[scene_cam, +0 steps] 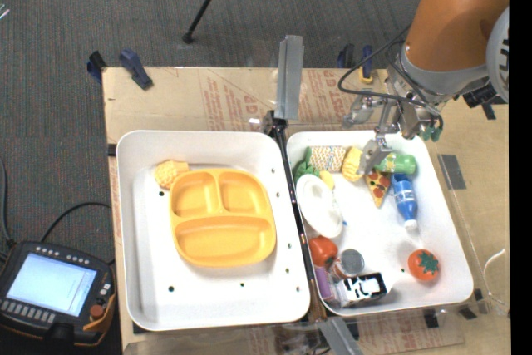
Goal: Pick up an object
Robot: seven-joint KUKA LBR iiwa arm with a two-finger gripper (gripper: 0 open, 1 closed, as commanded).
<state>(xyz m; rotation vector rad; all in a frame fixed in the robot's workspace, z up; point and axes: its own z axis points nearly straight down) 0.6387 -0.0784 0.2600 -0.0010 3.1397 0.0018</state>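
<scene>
Camera view shows the left bin (137, 262) carrying a yellow divided tray (222, 216) in its middle and a small yellow toy (169, 172) by the tray's far-left corner. The right bin (453, 241) is crowded: white plate (320, 205) at its left edge, corn (352, 164), pizza slice (378, 184), blue bottle (405, 200), tomato (423, 264), can (352, 261). The gripper (376, 154) hangs over the far edge beside the corn; I cannot tell how wide it is.

We see the gripper (376, 152) low over the right white bin (453, 233), at its far edge. Just left of it: yellow toy corn cob (352, 164). Beside it: green plastic piece (402, 164), pizza-slice toy (378, 185), blue plastic bottle (404, 200). Far left: yellow divided plate (222, 217) in the left white bin (141, 262).
</scene>
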